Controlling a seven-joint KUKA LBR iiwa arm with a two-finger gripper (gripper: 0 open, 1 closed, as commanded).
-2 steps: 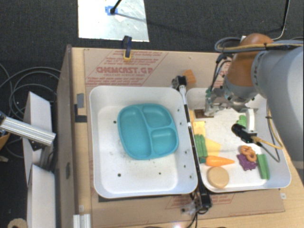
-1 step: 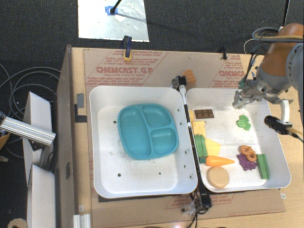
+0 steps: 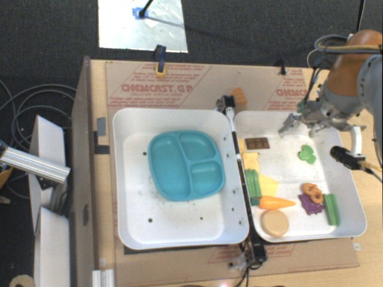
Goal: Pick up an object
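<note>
My gripper (image 3: 300,126) hovers over the back of the right bin (image 3: 353,217), its fingers spread open with nothing between them. Just in front of it a small green broccoli piece (image 3: 307,154) lies on the bin floor. A brown chocolate bar (image 3: 257,143) sits to the gripper's left. Nearer the front lie a yellow cheese slice (image 3: 250,160), a green pickle (image 3: 252,183), an orange carrot (image 3: 276,202), a round tan cookie (image 3: 274,223), a pretzel (image 3: 311,189), purple grapes (image 3: 310,204) and a green stick (image 3: 331,209).
The left bin (image 3: 128,178) holds a teal divided plate (image 3: 185,164). A black clamp (image 3: 227,104) sits on the divider between the bins at the back. A black part (image 3: 345,156) juts over the right bin's right rim.
</note>
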